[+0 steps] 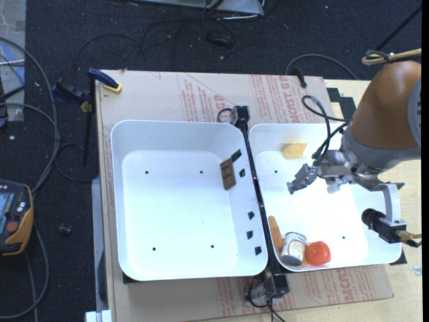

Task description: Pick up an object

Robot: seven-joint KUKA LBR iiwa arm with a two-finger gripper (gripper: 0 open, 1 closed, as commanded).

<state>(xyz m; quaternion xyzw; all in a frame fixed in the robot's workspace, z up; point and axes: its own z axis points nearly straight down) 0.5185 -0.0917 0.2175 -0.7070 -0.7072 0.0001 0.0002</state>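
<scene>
My gripper [301,179] hangs over the middle of the right bin [348,227], at the end of the grey arm with the orange band [389,106]. I see nothing in it. A yellow chunk [294,151] lies just above it near the bin's back wall. In the bin's front left corner sit an orange carrot [275,232], a small tin can [293,247] and a red tomato [318,252], well below the gripper. A brown chocolate bar [229,173] lies at the right side of the left bin [167,206].
A black divider [253,180] runs between the two bins. A black fitting [379,223] sits at the right bin's right edge. The bins rest on a cardboard sheet [174,92] with cables on the dark floor around it.
</scene>
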